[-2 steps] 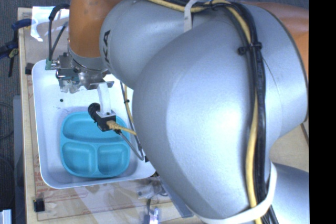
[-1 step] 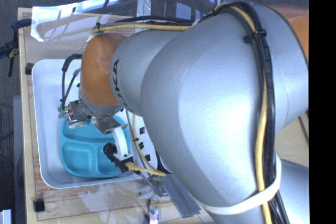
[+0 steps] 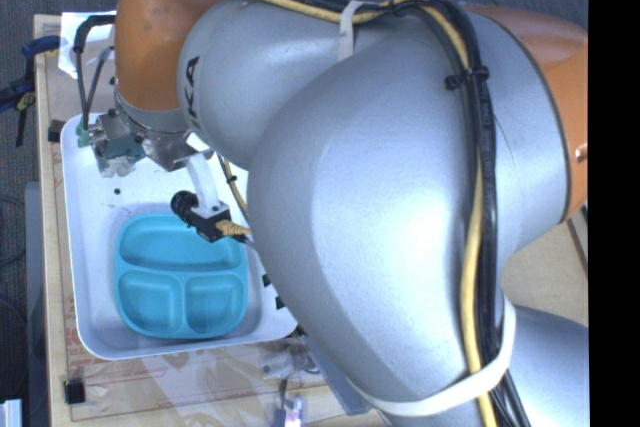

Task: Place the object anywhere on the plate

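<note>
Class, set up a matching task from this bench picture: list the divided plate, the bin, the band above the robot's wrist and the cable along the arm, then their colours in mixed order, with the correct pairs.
Things:
1. divided plate
2. bin
3. wrist band
4. cable

Colours:
A. orange
B. yellow
C. blue
D. white

Pairs: 1-C, 2-D, 3-A, 4-B

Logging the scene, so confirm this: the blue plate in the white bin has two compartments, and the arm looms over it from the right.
One thing is wrong: the plate has three compartments, not two, one long one across the top and two smaller ones below. The camera view shows it. The rest stands: it is blue, lies in the white bin, and the arm looms over it from the right.
</note>
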Controlling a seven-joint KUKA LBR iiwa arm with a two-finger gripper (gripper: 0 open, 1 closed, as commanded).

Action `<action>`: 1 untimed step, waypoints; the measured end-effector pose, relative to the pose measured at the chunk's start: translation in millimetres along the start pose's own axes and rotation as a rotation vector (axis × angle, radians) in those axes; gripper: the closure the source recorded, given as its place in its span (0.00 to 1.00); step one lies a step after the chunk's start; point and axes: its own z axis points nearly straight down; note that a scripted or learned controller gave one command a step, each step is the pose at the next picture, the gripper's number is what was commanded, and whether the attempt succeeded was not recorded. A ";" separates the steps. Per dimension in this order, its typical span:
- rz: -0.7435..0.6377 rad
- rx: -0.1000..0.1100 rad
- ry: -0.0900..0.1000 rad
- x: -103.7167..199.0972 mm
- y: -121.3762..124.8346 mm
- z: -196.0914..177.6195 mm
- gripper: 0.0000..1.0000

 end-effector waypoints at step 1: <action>-0.014 0.005 0.000 -11.1 -63.7 55.6 1.00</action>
